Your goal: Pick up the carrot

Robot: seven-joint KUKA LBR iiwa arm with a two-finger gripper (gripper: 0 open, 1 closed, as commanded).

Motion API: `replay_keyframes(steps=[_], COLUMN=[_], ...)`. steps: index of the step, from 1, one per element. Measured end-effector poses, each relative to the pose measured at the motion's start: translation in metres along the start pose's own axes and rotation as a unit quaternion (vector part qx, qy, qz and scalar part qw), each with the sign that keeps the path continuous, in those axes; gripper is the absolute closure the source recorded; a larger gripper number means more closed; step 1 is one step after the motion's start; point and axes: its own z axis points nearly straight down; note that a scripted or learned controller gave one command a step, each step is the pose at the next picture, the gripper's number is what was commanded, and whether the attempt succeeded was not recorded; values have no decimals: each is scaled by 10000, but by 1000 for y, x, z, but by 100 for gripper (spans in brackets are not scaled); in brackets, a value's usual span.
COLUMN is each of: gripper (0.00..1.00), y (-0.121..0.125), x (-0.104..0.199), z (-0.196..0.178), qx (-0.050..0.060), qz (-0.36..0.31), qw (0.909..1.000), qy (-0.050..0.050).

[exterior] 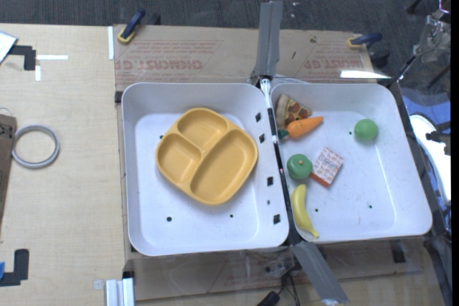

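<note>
The carrot (pixel 304 127) lies in the right bin (pixel 401 175), near its far left corner, tip toward the middle. It touches a pizza slice (pixel 290 110), so a grasp there is crowded. I cannot tell the state of the jaws.

A yellow divided plate (pixel 207 164) sits in the left bin (pixel 136 175). The right bin (pixel 401 175) holds a banana (pixel 303 210), a green apple (pixel 299 167), a lime (pixel 366 130) and a small box (pixel 328 166) (red and white). A tape roll (pixel 33 146) lies on the bench (pixel 64 226).
</note>
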Motion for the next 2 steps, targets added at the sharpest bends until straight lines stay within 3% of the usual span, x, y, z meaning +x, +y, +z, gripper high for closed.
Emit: replay_keyframes(steps=[1,2], gripper=[0,0], y=[0,17], x=[0,8], z=[0,-34], qx=[-1,-15], qz=[-3,-830], qw=[10000,9966], qy=[-5,-7])
